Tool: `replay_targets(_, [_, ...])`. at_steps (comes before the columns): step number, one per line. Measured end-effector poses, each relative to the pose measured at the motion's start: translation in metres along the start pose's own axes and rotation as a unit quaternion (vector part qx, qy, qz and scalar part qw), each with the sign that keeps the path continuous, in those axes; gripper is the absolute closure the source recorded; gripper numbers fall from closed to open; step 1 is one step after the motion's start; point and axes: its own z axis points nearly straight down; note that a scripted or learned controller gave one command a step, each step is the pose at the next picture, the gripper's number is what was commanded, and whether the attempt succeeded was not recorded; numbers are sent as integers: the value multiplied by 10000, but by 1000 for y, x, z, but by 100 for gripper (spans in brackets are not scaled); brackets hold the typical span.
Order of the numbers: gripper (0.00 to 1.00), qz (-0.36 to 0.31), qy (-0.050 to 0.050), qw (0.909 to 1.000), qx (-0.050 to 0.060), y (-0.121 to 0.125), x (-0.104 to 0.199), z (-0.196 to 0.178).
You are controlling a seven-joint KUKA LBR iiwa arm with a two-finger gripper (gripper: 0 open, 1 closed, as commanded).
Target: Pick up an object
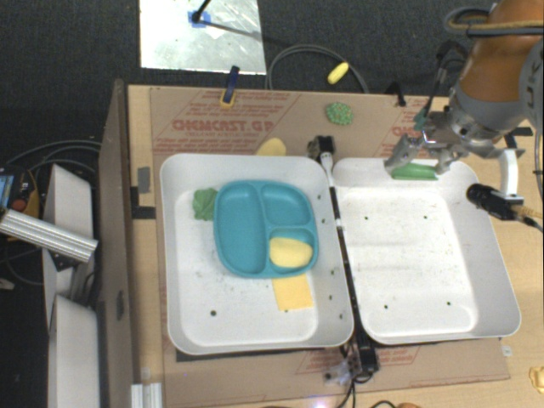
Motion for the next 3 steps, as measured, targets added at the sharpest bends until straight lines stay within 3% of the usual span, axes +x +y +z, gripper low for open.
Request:
replay_targets(1, [0, 17, -12, 10000, 2, 38, -39, 54])
replay_targets(2, [0, -13, 8, 10000, 28, 36, -17, 171])
replay_targets(3, [100, -17, 2, 10000, -21, 39, -18, 153])
